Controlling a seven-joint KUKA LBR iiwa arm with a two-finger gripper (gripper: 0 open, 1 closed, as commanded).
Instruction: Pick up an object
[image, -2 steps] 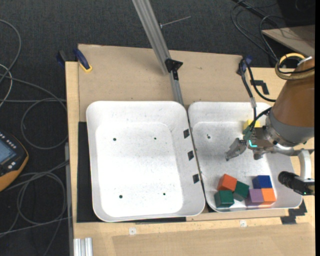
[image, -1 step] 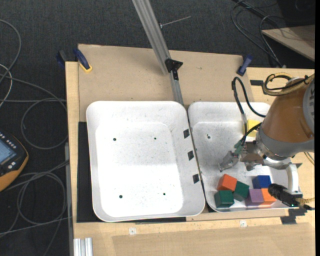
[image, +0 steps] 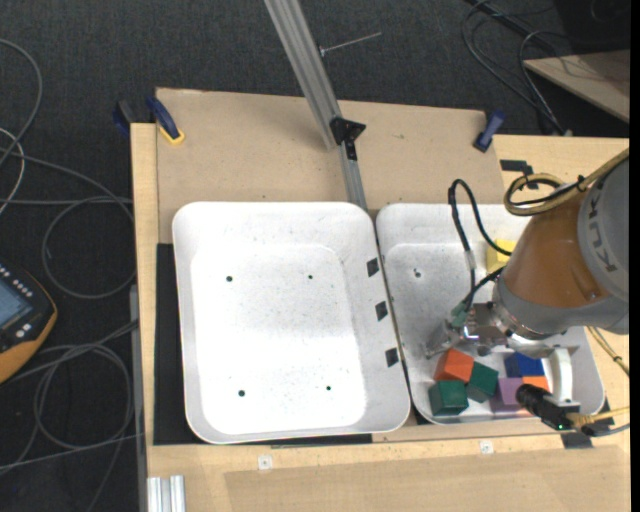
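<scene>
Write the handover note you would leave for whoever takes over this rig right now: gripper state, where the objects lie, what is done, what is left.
Gripper: low in the right bin, just above the pile; nothing visibly held.
Objects: all bunched in that bin's near corner: orange block, two green blocks, purple block, blue piece, a yellow item by the far rim behind the arm.
Left bin: holds none of them.
Done: arm is positioned over the pile.
Left: close on one object, probably the orange block, and lift it.

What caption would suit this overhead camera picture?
Grey-and-orange robot arm lowers its claw over small coloured blocks in the right white bin.
</scene>
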